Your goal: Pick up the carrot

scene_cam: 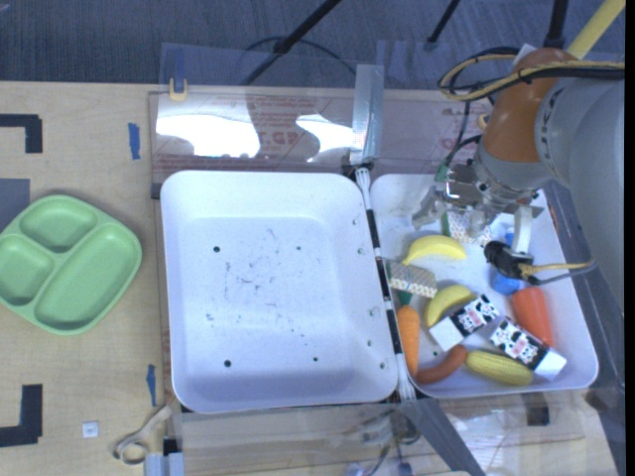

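My arm comes in from the right, grey with its orange band, and my fingers (474, 206) hang over the far part of the right bin (578, 365). From this angle I cannot tell whether they are released or clenched; the wrist and its cables cover them.

The carrot (408, 332) lies against the left wall of that bin, near the front, a short orange piece pointing away from the camera. It is well apart from my fingers. At its near end it touches a reddish sausage-shaped toy (441, 366). Around it sit two yellow bananas (437, 249), a yellow corn-like piece (499, 367), a second orange piece (532, 315) by the right wall, two black-and-white patterned blocks (478, 315) and something blue (507, 284).

The left bin (268, 286) shows its bare white floor, faintly scuffed, with a few small dark holes.

Both bins rest on a pale wooden desk (79, 127) marked with black corner brackets and bits of blue tape. A green divided plate (64, 263) lies on the desk to the left, well clear of the bins. A clear panel (258, 117) stands behind the left bin, catching bright glare. Beyond the desk the floor is dark blue-grey carpet (99, 18), crossed by thin black stand legs.
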{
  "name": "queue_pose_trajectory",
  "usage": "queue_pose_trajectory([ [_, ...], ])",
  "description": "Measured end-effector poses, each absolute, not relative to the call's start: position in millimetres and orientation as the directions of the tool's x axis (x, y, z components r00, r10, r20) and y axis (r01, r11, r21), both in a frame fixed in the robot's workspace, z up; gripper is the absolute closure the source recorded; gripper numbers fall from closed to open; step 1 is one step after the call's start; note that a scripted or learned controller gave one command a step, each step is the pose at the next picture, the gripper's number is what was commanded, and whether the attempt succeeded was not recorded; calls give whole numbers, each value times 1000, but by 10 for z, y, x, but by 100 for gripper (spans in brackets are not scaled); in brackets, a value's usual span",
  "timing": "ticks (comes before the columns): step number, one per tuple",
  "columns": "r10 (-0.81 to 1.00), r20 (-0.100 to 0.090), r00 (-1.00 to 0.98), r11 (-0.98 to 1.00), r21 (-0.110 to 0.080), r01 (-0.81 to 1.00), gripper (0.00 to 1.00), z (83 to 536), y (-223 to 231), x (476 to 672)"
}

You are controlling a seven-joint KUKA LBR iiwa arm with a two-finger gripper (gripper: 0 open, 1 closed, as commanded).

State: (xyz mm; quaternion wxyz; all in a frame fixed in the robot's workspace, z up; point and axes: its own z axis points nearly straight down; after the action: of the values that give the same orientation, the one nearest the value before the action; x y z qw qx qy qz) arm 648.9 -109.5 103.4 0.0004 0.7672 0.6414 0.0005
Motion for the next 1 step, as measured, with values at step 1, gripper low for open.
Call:
queue_pose_trajectory([
  [1, 1000, -1, 31, -31, 1, 1000, 0, 1702, -1314, 6682],
])
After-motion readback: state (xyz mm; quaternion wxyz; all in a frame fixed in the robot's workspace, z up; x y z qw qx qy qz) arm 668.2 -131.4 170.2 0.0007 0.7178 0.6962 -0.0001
